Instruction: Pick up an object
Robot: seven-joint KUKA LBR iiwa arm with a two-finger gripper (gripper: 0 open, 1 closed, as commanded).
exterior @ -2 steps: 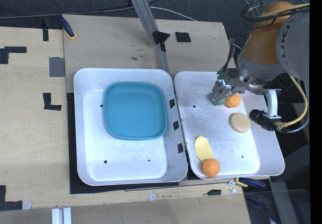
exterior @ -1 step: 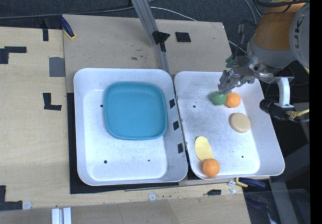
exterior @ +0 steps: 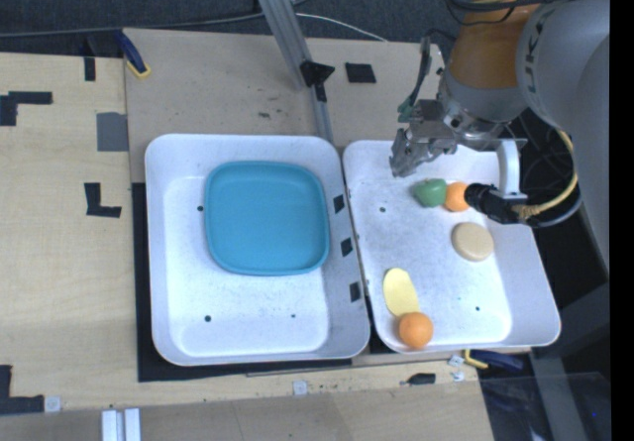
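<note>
My gripper (exterior: 406, 163) hangs over the far left part of the right bin (exterior: 525, 315), its fingers pointing down with nothing visibly between them. Just to its right lie a green object (exterior: 430, 193) and a small orange piece (exterior: 455, 196), touching each other. A beige oval object (exterior: 473, 241) rests further toward the front. Near the bin's front lie a yellow piece (exterior: 398, 289) and an orange ball (exterior: 415, 330), side by side.
The left bin (exterior: 168, 231) holds a blue square plate (exterior: 265, 217). A metal pole (exterior: 287, 23) slants up behind the bins. Black and yellow cables (exterior: 535, 206) trail along the right bin's right side.
</note>
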